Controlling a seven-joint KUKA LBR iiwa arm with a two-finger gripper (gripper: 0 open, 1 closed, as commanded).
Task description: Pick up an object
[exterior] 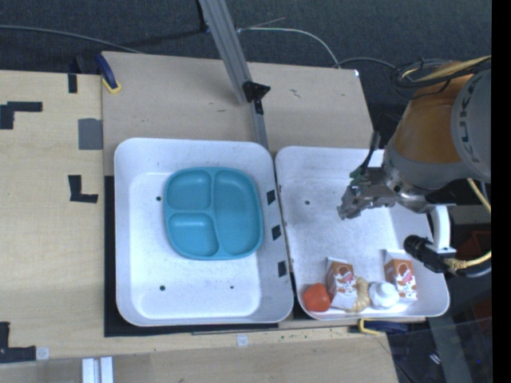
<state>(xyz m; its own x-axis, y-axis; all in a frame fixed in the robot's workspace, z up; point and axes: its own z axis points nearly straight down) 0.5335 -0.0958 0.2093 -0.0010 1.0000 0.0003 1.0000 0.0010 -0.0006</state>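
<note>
— Two shallow white bins sit side by side on the bench, the left white bin (pixel 128 238) and the right white bin (pixel 319 174). What is in each?

— In the left one, a teal plastic plate with three compartments (pixel 214 213), lying flat a little toward twelve o'clock of the bin's middle. Nothing rests on it that I can make out.

— And the right bin?

— Its things are all bunched along the six o'clock edge. From nine o'clock to three o'clock there: a small round orange-red ball (pixel 317 298), then a small carton with a red and white printed face (pixel 342 282), then a pale tan lumpy piece (pixel 363 294) touching that carton, then a white rounded object (pixel 386 295), and a second red and white carton (pixel 400 276) against the three o'clock wall. They sit close together, some touching; I cannot sort out exactly which overlap.

— Where is the arm?

— The grey arm with the orange band (pixel 435 134) comes in from three o'clock. Its dark two-finger gripper (pixel 351 206) hangs over the bare middle of the right bin, toward twelve o'clock of the cluster and well apart from it.

— Does it hold anything?

— I see nothing between the fingers. They look dark and bunched from here, and I cannot tell whether they stand wide or narrow.

— Anything else on the bench?

— A grey metal bar (pixel 227 42) runs from twelve o'clock down to the seam between the bins.
</note>
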